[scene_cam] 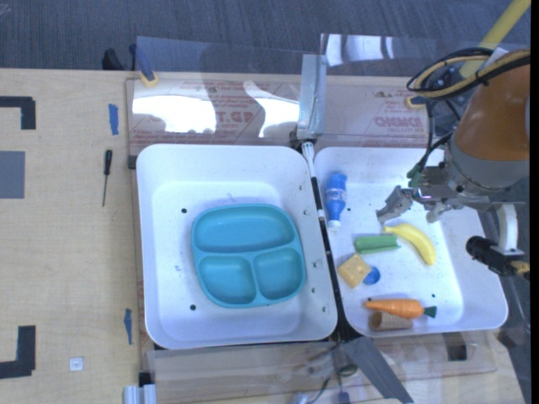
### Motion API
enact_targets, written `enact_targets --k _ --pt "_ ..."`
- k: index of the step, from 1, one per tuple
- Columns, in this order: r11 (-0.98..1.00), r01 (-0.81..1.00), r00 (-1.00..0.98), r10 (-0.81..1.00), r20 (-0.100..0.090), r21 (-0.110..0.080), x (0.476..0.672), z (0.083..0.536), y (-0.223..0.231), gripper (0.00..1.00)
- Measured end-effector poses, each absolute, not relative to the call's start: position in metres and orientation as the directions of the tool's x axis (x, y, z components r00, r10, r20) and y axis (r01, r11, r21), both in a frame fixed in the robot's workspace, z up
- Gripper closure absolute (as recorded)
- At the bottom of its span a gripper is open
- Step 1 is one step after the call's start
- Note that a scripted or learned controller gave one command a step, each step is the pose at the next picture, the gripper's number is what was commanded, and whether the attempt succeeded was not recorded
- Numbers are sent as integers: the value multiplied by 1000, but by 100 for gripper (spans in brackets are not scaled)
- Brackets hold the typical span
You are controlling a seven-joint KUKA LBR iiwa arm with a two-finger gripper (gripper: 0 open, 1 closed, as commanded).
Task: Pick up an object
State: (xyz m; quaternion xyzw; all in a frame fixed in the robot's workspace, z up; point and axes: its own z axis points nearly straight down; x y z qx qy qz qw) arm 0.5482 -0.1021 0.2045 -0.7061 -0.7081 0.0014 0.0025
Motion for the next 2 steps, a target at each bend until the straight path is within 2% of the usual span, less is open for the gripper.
enact_targets --k 1,2 --pt "-129 992 129 992 0 3 534 98 -155 0" --pt "-97 995 97 995 0 12 568 91 -164 0"
